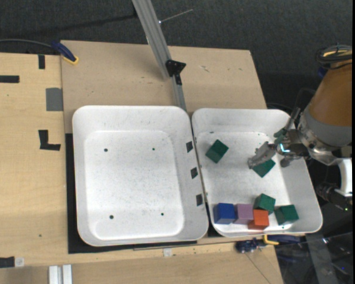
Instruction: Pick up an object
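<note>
My gripper (271, 158) hangs low over the right bin (236, 113), near its right wall, with the fingers spread open. A dark green block (264, 169) lies on the bin floor just below the fingertips, partly covered by the left finger (259, 156). I cannot tell whether the fingers touch it. A second green block (217, 151) sits alone to the left, apart from the gripper. Along the bin's front wall lie a blue block (225, 212), a purple block (245, 211), an orange block (260, 219) and two more green blocks (264, 203) (287, 213).
The left bin (130, 114) stands beside the right one, their rims touching. A slanted metal bar (157, 34) runs down from the top to the back edge between the bins. The arm's orange band (334, 99) rises at the right.
</note>
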`<state>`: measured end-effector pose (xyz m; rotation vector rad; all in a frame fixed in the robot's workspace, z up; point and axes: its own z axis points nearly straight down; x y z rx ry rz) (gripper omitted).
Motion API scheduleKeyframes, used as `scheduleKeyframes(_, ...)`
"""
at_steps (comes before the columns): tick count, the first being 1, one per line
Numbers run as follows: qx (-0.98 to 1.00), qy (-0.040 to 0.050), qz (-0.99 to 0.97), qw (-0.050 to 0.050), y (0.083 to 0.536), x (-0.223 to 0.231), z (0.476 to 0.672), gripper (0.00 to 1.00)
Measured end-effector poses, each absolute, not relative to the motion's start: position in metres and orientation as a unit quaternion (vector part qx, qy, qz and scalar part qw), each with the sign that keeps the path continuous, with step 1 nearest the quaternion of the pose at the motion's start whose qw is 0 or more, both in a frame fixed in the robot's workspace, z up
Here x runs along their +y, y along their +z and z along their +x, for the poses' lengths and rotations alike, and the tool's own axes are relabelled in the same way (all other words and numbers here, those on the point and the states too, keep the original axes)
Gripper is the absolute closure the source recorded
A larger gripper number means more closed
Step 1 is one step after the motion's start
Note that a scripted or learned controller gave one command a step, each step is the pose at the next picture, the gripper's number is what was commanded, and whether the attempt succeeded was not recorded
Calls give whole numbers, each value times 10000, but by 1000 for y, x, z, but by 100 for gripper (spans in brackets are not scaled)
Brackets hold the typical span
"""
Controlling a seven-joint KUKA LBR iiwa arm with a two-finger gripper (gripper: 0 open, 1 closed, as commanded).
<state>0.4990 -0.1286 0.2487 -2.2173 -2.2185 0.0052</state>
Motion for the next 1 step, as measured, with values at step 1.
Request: scheduleKeyframes(1,-7078,5,-7064,5,251,-129,500,0)
